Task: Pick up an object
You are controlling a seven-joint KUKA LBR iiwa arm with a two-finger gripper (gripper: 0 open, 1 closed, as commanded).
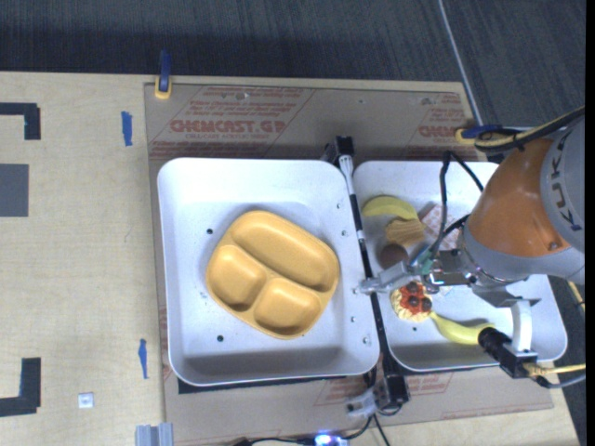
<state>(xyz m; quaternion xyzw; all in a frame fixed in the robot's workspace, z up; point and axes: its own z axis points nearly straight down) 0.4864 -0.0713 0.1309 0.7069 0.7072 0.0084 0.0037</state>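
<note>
Glossy yellow plastic tray (271, 272), matt wooden bench (74, 277)

My surface (74, 277) is pale wood, marked with black patches along its left edge and short blue tape strips. A brown cardboard sheet (307, 110) with red lettering lies flat on it, held by a clamp at its far left corner. Two shallow white bins sit side by side on that sheet, walls touching: the left bin (181, 249) and the right bin (548, 328).

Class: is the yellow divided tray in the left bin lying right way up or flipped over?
Right way up: the yellow tray shows three open compartments facing the camera.
</note>
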